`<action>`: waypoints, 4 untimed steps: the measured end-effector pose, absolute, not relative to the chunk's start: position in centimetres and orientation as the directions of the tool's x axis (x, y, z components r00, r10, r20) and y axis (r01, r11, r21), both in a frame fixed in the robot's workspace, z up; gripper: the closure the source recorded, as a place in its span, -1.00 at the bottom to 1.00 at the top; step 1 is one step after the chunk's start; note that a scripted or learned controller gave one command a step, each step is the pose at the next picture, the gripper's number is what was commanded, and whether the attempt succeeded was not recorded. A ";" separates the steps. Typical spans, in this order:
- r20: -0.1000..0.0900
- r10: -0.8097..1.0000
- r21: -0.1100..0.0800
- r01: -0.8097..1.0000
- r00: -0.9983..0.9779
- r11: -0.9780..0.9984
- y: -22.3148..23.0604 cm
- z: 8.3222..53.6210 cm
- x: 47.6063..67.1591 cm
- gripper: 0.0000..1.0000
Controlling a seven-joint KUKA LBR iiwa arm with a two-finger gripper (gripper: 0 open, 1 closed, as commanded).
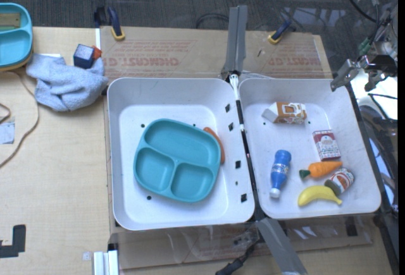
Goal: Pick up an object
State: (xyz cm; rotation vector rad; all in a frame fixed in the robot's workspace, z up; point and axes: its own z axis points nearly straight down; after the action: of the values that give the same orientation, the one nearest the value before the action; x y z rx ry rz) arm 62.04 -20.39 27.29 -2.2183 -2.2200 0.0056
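The right bin [364, 141] holds several small items. A brown and white carton [286, 113] lies near its back. A red and white box [326, 145] sits toward its right wall. A blue bottle [279, 172] lies in the middle with its white cap toward the front. An orange carrot [321, 169], a yellow banana [319, 196] and a small tin [342, 180] cluster at the front right. In the left bin [126, 109] rests a teal divided plate [177, 168], with an orange item [216, 141] partly hidden under its right edge.
A grey cloth [66, 84], a small blue cube [83, 55] and a light blue tray [12, 33] lie on the bench to the left. Clamps [114, 24] [278, 33] grip the cardboard's back edge. Cables and a bracket [367, 65] crowd the right bin's far corner.
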 end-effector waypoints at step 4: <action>0.000 0.999 -0.008 0.999 -0.046 0.046 -11.3 9.6 54.6 -1.00</action>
State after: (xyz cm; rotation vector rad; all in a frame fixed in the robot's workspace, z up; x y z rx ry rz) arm 54.62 -11.32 9.62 -2.1657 -2.2681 0.0082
